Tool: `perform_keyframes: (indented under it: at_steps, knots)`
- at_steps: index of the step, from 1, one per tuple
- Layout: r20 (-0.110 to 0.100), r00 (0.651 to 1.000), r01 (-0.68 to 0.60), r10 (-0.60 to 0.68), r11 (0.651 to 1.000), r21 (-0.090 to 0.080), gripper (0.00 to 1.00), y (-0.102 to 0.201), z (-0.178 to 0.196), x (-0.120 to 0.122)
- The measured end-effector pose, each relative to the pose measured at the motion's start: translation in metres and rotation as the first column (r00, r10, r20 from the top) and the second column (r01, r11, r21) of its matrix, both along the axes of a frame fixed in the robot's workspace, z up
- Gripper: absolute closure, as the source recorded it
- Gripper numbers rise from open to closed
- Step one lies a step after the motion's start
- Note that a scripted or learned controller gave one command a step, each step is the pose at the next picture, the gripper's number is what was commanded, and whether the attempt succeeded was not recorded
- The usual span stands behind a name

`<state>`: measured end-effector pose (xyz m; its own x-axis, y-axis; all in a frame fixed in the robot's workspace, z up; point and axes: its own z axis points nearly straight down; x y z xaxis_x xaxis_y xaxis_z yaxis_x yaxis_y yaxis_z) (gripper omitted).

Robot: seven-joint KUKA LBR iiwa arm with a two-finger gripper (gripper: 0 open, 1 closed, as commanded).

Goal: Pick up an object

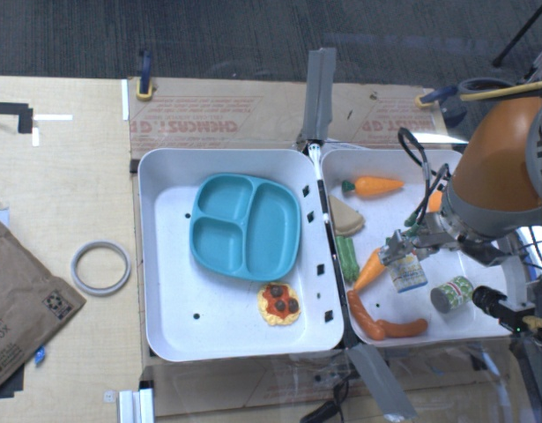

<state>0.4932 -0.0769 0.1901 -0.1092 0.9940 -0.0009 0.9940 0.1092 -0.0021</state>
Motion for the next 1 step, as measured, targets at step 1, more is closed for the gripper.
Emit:
perform_keyframes:
  at_steps: [1]
  knots:
    - [-0.001,0.996,0.092,-0.092,0.996,0.0,1.0,0.0061,0.0007,0.0514]
